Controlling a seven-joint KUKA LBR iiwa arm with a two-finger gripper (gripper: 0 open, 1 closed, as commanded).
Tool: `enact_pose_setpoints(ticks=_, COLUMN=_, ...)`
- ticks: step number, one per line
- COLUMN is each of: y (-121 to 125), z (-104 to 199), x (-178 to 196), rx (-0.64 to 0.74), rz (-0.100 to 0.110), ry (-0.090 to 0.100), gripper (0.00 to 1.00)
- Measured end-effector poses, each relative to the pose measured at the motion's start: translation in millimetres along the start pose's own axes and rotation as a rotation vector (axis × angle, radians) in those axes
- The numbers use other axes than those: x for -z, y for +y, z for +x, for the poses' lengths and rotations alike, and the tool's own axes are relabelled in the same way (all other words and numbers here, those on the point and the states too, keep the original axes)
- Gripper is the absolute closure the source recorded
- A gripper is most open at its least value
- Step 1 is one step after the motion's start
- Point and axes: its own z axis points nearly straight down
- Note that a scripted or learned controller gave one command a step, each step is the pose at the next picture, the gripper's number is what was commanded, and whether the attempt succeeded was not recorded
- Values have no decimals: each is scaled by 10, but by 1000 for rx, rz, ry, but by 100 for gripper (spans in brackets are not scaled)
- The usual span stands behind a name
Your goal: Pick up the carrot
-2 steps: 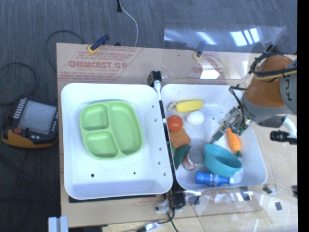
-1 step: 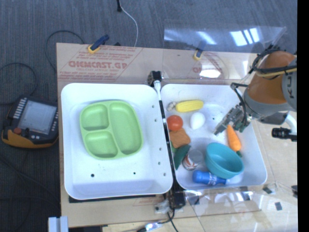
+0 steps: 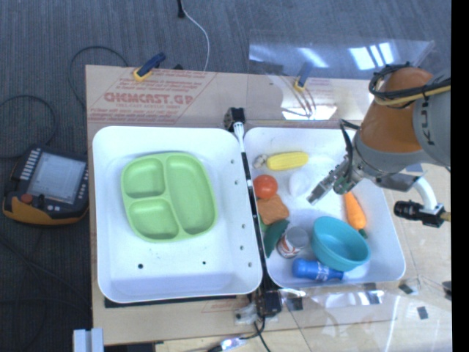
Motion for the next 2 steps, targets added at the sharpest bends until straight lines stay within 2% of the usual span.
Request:
enact_pose_setpoints(ticks=1, y=591, z=-614, x=504, rx=155, rz=1, ry=-7, gripper=100)
enact_pose_setpoints(ticks=2, y=587, z=-610, x=491, rx=154, rz=2, ry=-4, gripper=0)
